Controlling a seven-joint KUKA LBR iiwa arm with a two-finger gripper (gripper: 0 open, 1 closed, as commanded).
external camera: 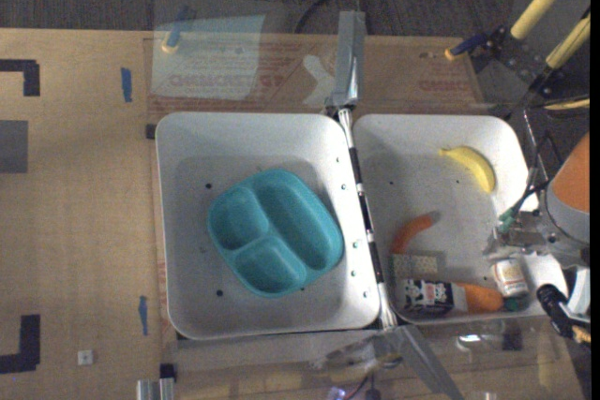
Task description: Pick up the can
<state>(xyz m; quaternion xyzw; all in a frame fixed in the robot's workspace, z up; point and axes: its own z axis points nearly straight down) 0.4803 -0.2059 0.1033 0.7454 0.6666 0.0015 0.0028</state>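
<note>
The can (510, 276) stood in the right-hand bin (422, 140), close to that bin's near right corner, a small pale cylinder with a reddish mark on its side, seemingly resting on the bin floor and not lifted. In the camera view the gripper (514, 244) sat directly over it, coming in from the right under the arm's orange band (572, 187); the metal of the wrist reached down to the can's top, so the two appeared to touch or nearly touch, but whether the gripper had closed on the can or merely hovered above it I could not tell, since the slanted view blurred that part. Beside the gripper, on the side away from the arm, lay a dark carton with a cow-like print (429, 295) with an orange carrot-shaped piece (484, 297) against its end, just beside the can. Farther out from the gripper lay an orange chilli-shaped toy (414, 232), and beyond the gripper toward the far wall a banana (473, 166). Well apart, in the left bin (187, 145), sat a teal divided plate (275, 230). Judged from this, the approach looked complete and the gripper was aligned on the can; a confirmed grasp and the lift itself remained to be done.
</note>
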